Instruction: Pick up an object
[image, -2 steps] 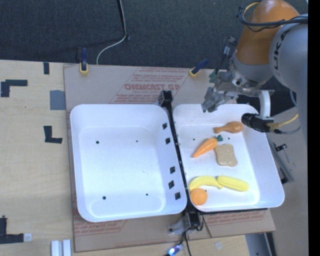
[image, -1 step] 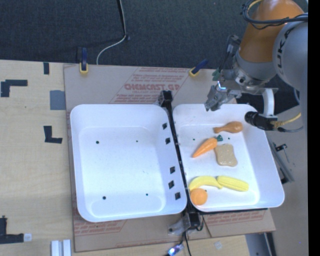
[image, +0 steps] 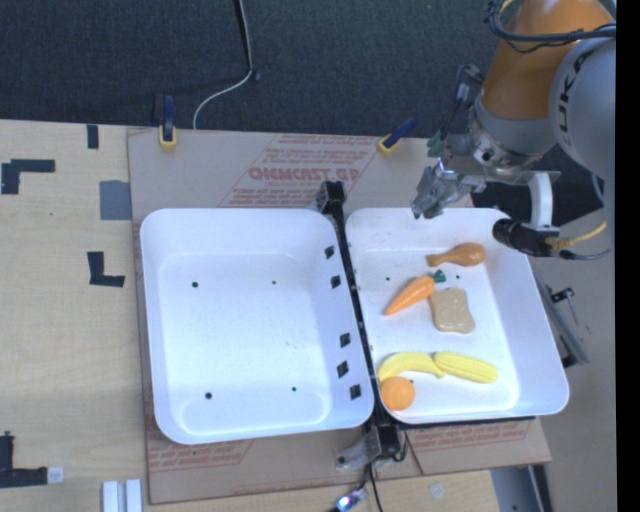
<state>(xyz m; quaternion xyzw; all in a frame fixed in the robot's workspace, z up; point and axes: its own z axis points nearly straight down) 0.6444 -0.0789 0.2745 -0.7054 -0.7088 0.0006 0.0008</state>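
Right bin (image: 535, 345) holds all the pickable pieces I can see. Drumstick (image: 460, 256) lies nearest the far wall, tan, knob end pointing left. Just below it, carrot (image: 411, 295), slanted, green tip up toward the drumstick. Beside the carrot on its right, a beige bread slice (image: 452, 310), close to the carrot's tip but I can't say whether they touch. Toward the near wall: banana (image: 408, 365) curving over an orange (image: 398, 394), the two touching; corn cob (image: 465, 367) runs on from the banana's right end, tilted slightly down to the right.

Gripper (image: 430, 203) hangs over the far rim of the right bin, up and left of the drumstick, apart from every piece. Nothing sits between its fingers. From this slant I can't tell whether they are spread or pressed together; the tips read as one dark mass. Drumstick is the closest item to it, carrot next, the banana group well apart.

Left bin (image: 240, 320) sits flush against the right one, a row of black clips (image: 345, 310) along the shared wall. Both rest on a cardboard sheet (image: 290, 180) on the bench.
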